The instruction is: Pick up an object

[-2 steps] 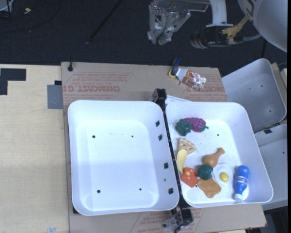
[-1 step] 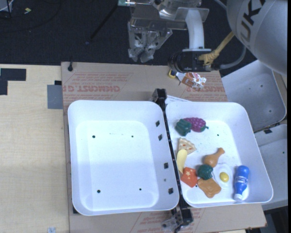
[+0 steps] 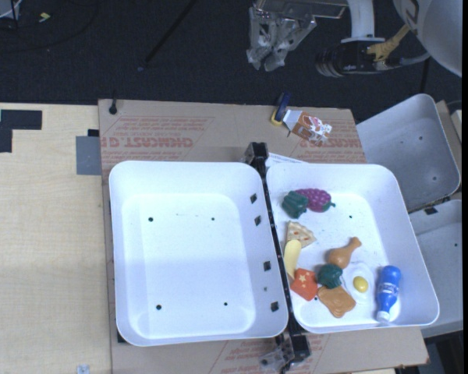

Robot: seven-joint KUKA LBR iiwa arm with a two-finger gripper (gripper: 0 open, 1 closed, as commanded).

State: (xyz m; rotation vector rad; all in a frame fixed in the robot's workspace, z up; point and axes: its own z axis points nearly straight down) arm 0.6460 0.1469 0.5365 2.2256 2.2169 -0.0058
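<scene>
1. The toy food (image 3: 327, 255) is the pile the task picks from; it lies loose in the right bin (image 3: 409, 232), well below the claw (image 3: 274, 49) and a little to its right in the camera view, and nothing there is lifted yet.
2. The claw hangs high over the dark floor beyond the bench, above both bins. I judge it is parked up there so the camera sees the bins unblocked. Its fingers point down with a gap between them that seems partly open, and nothing is between them.
3. The pieces crowd the half of the right bin nearer the divider, several touching, which may make a clean grip hard.
4. Nearest the claw are the purple grapes (image 3: 319, 199) touching a dark green vegetable (image 3: 295, 203).
5. Farther from it lie a pizza slice (image 3: 299, 233), a yellow banana (image 3: 292, 256), a brown drumstick (image 3: 343, 252), a red piece (image 3: 304, 284) and a fried egg (image 3: 359, 284).
6. The blue and white bottle (image 3: 388, 292) lies farthest off, just beside the egg, and looks the easiest to take.
7. The left bin (image 3: 125, 232) sits below and left of the claw.
</scene>
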